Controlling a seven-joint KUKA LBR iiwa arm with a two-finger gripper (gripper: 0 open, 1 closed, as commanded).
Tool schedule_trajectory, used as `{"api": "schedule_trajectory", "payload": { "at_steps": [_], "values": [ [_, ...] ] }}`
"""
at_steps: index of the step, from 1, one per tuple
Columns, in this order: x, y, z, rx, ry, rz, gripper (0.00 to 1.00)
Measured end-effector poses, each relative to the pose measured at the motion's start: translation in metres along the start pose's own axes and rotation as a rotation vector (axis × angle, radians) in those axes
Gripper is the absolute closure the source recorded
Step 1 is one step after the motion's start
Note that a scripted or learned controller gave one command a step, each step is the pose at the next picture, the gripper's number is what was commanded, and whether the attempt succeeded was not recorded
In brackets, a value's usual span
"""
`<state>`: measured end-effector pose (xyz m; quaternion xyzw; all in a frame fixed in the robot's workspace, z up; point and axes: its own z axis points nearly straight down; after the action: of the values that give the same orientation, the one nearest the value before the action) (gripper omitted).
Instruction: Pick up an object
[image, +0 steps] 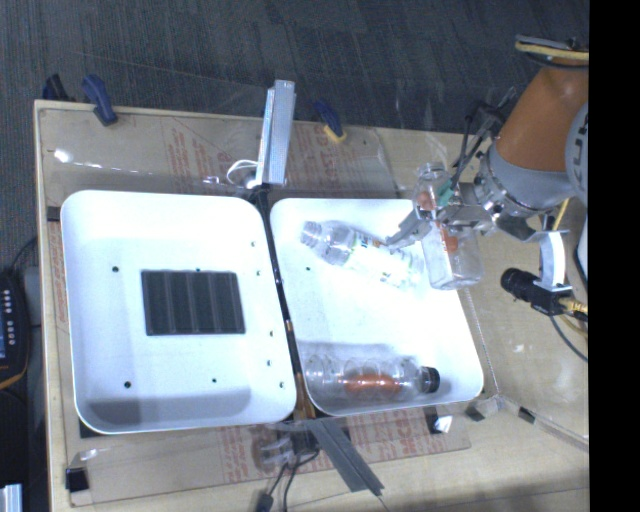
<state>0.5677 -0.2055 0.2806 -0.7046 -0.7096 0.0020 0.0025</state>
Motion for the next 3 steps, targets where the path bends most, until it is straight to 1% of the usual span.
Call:
{"api": "schedule_trajectory", "payload": {
  "at_steps": [1,2,3],
  "values": [
    [0.003,0.080,0.059,-0.001,0.000,-0.112,0.00],
    [-0.002,0.090,0.160,-0.004,0.000,-0.168,0.00],
    [0.003,0.092,0.173,-0.006,-0.006,-0.242,0.00]
  ]
}}
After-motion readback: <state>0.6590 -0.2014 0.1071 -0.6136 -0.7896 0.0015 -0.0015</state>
